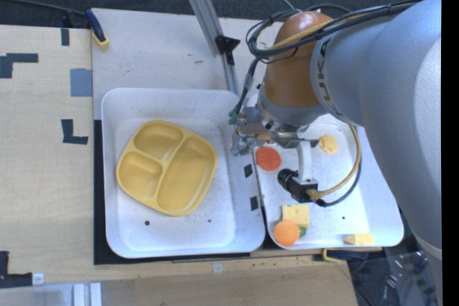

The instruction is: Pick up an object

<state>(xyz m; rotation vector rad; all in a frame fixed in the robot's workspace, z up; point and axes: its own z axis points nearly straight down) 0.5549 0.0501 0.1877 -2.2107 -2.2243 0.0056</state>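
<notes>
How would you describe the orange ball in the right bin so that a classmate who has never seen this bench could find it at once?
Start at the right bin, under the arm. Go to its near edge, left corner, where the orange ball sits touching a yellow block. It is the only round, plain orange thing; the red-orange piece higher up looks flatter and redder, and the other bits are yellow.

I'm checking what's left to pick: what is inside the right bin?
In the right bin lie a red disc, an orange ball, a yellow block, a small yellow piece and a yellow bit. The arm covers the bin's upper part.
</notes>
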